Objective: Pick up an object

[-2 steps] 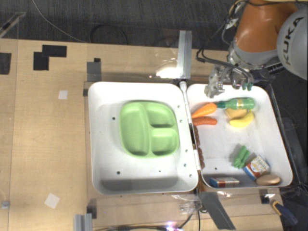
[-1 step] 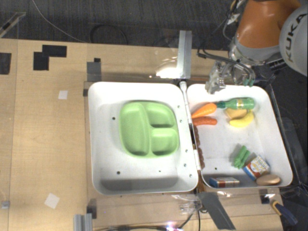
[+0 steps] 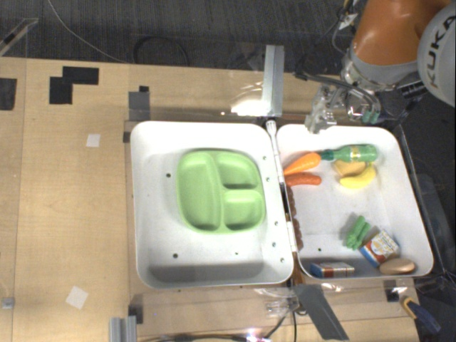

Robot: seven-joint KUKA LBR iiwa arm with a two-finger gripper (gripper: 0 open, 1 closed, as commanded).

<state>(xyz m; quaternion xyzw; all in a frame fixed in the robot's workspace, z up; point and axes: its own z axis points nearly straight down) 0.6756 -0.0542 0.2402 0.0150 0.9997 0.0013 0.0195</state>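
Observation:
My gripper (image 3: 343, 112) hangs over the far rim of the right bin (image 3: 420, 223), open, with nothing between its fingers. Just in front of it inside the bin lies a green bottle (image 3: 353, 153) on its side. Left of the bottle are an orange carrot (image 3: 303, 163) and a red chilli-like piece (image 3: 303, 180). A yellow banana (image 3: 357, 180) and a tan piece (image 3: 347, 167) lie beneath the bottle. Toward the near right corner sit a green bundle (image 3: 356, 232), a small carton (image 3: 380, 246), a brown oval (image 3: 397, 266) and a tube (image 3: 332, 269).
The left bin (image 3: 153, 255) holds a green divided plate (image 3: 219, 189). A metal post (image 3: 273, 84) stands behind the seam between the bins. The arm's orange band (image 3: 388, 23) is at the upper right.

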